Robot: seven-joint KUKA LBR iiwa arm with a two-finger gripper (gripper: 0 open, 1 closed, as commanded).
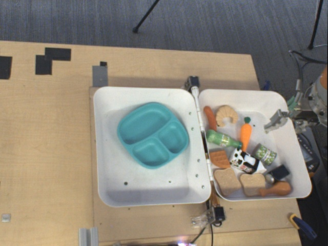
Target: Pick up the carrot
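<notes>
The metal two-finger gripper (277,120), finger state indeterminable, is hovering at 3 o'clock from the orange, green-topped plastic carrot (246,133), apart from it.

Robotics lab: plywood bench (46,137), two white bins (102,152), tripod legs (151,8) on grey carpet (230,14), loose cables (202,232).

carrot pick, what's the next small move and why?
Probably shift the gripper left and a little toward the camera, to sit above the carrot, before going down. It sits near the right bin's right wall, off to the carrot's right. The carrot lies free among the toys, green top pointing away, with a green bottle close on its left.
</notes>
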